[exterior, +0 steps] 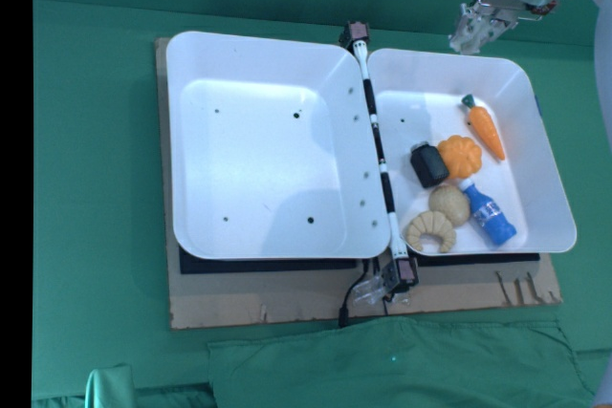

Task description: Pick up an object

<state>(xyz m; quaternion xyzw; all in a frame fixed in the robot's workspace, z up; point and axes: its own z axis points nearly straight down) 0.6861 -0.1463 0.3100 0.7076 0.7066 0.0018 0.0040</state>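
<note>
My gripper (pixel 470 41) at upper right, grip state unclear, above right bin (pixel 547 169) with carrot (pixel 486 129), croissant (pixel 431 230).

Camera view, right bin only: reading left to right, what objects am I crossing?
Croissant → black block → orange pumpkin → blue bottle. The round bun and the carrot overlap neighbours in left-right position, so I left them out.

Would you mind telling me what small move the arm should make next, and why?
Probably bring the gripper forward and down over the toy carrot. It hangs above the right bin's far rim holding nothing, and the carrot is the nearest object, lying apart from the others.
</note>
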